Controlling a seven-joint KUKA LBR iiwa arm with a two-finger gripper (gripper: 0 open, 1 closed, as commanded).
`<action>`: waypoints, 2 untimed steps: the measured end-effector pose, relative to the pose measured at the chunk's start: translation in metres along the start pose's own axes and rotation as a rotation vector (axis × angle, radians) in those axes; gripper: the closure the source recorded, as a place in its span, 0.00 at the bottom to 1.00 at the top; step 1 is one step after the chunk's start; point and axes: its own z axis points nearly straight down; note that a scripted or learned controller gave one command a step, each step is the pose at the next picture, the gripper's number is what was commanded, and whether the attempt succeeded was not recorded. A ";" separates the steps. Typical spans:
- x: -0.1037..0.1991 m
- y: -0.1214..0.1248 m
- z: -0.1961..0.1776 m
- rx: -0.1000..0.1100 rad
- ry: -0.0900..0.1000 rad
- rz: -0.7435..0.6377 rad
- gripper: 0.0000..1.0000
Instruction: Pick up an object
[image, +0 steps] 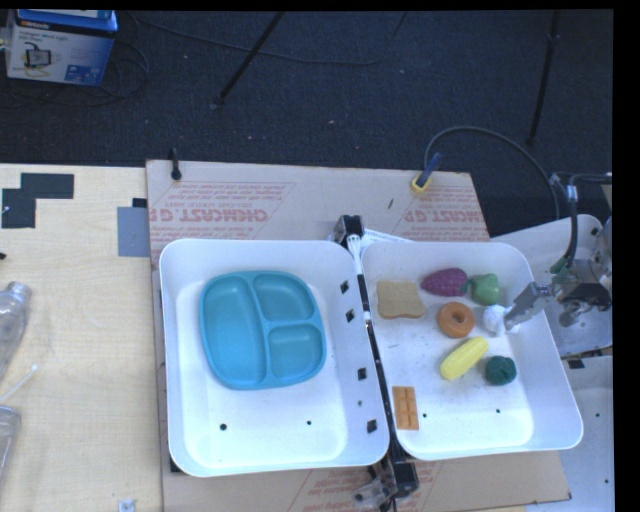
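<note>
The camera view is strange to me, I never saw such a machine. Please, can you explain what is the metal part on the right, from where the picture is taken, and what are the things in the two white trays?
The picture comes from one fixed camera above the bench, looking down at a slant. The metal part at the right is the end of a robot arm; its gripper reaches over the right edge of the right bin. I cannot tell whether it grips anything.

The left bin holds a blue divided plate. The right bin holds toy food: a slice of toast, a purple vegetable, a green piece, a donut, a yellow corn cob, a dark green piece, a small white piece beside the gripper, and an orange cracker near the front.

The arm's job is to pick up one object.
</note>
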 end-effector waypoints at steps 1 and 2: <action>0.016 0.021 0.176 0.000 0.000 -0.001 0.00; 0.014 0.021 0.166 0.003 0.002 0.005 1.00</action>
